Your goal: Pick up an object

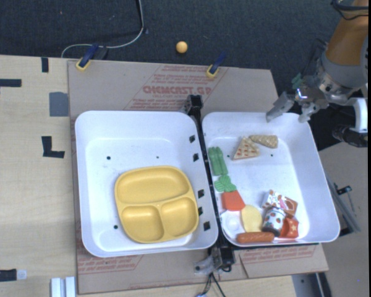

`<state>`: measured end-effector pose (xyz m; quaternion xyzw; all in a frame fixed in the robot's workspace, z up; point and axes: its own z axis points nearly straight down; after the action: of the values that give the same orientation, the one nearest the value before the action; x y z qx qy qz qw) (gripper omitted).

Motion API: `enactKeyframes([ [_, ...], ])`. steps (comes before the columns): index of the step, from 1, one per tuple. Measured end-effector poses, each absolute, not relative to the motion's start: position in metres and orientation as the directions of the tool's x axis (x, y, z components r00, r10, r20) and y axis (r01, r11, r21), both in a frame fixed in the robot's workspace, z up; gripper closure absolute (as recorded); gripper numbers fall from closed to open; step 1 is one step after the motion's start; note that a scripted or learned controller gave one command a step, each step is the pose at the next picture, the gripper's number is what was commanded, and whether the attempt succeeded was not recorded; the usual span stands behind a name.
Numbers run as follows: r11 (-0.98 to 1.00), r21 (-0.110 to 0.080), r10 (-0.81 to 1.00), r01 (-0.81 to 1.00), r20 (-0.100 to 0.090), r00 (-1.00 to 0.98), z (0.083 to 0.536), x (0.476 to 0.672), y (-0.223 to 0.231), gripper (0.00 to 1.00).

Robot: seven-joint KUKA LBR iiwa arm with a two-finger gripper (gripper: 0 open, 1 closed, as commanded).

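Note:
My gripper hangs open over the far right corner of the right bin, with nothing between its fingers. Just below and left of it lie a tan wedge of toy bread and a flat brown cracker piece. A green toy vegetable lies along the bin's left wall, above an orange carrot piece. In the near corner sit a yellow toy piece, a sausage and a red and white packet.
The left bin holds a yellow divided plate. A black clip joins the bins at the far rim. A small orange ball lies on the dark floor beyond the bench.

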<state>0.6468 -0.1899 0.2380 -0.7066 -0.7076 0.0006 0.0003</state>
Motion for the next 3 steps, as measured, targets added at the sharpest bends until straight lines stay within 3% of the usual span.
enactKeyframes([
  [1, 0.004, -0.010, 1.000, 1.000, 0.003, -0.004, 0.119, 0.642, -0.144, 0.00],
  [2, -0.001, -0.019, 1.000, 1.000, 0.001, 0.001, 0.087, 0.667, -0.149, 0.00],
  [3, -0.003, -0.019, 1.000, 1.000, -0.006, 0.003, 0.099, 0.666, -0.154, 1.00],
])
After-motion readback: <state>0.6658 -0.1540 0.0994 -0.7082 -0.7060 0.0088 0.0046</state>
